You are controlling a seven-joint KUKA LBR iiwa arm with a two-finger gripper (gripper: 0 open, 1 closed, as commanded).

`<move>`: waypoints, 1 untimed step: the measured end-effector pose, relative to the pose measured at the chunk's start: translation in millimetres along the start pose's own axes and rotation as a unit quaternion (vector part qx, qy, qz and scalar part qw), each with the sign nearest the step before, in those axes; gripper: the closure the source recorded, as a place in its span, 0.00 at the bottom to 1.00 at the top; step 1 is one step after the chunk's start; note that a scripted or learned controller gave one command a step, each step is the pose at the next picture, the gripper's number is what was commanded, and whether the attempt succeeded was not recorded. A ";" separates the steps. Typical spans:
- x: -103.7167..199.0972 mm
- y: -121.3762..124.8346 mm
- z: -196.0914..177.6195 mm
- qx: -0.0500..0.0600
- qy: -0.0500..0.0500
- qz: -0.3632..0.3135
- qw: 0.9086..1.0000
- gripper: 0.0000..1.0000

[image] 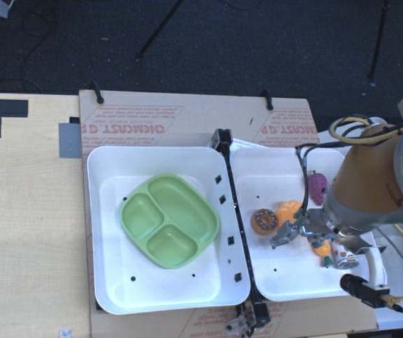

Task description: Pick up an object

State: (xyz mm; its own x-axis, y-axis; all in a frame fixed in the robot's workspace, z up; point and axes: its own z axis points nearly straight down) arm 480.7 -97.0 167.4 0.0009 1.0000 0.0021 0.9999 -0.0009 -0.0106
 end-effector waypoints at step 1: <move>-0.9 0.4 64.1 -0.001 0.000 0.000 1.000 0.00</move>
State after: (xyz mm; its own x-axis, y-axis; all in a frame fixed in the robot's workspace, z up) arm 480.4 -97.7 103.3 0.0007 1.0000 0.0025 1.0000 -0.0006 -0.0089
